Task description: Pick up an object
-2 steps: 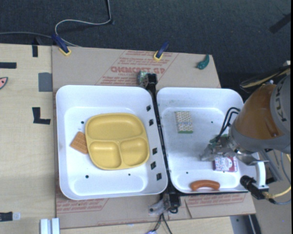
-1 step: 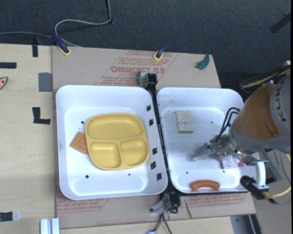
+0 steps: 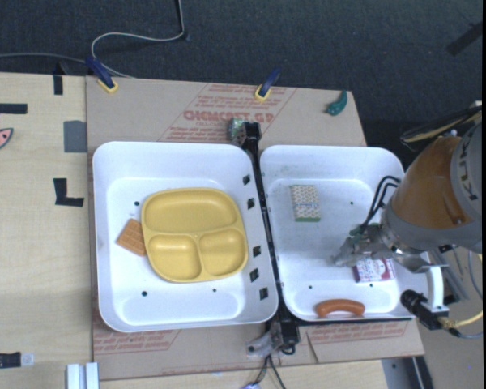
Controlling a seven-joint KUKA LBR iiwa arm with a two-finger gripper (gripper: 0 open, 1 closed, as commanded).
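Camera view: end effector point(image 3: 352, 245) low in right bin point(image 3: 332, 159), finger state cannot be told, beside packet point(image 3: 374, 271), sausage point(image 3: 339, 307) nearer, box point(image 3: 305, 203) farther; risk: a slanted approach nudges the packet against the wall instead of gripping it.

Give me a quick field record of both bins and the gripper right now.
left bin: yellow three-compartment plastic tray, tan waffle-like square tucked at its left edge
right bin: small patterned card packet, red-and-white wrapped packet, orange sausage-shaped toy at the near wall
gripper: low in the right bin, beside the red-and-white packet
grasp: cannot tell
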